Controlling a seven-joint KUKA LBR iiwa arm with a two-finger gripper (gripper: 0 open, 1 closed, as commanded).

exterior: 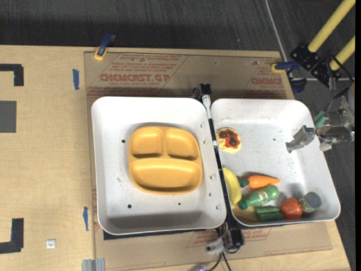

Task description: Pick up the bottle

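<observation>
The hand (299,140) hangs over the right edge of the right bin (265,114), entering from the right side of the camera view. A grey metal tip projects leftward over the bin's white floor. The rest of the wrist behind it is cluttered with cables and fittings. Whether the hand is apart or together cannot be told at this resolution, and nothing is visible between its parts.

Task status: not yet done. The bottle (260,197), green with a lighter label band, lies on its side below and to the left of the hand, in the near part of the same bin. It is well apart from the hand and rests among other items, so reach, descent and grasp all appear to remain.

Items around the bottle, working outward from the hand:
- A grey can (311,200) lies nearly straight below the hand, at the near right corner.
- A red toy fruit (291,208) sits just left of the can.
- An orange carrot (263,180) lies just above the bottle, touching or nearly touching it.
- A yellow banana (232,186) lies left of the bottle against the bin's inner wall.
- A small pizza-like disc (229,139) lies level with the hand, further left.

Further left, the left bin (107,151) carries a yellow divided plate (166,158). Both bins rest on the desk (45,168).
</observation>
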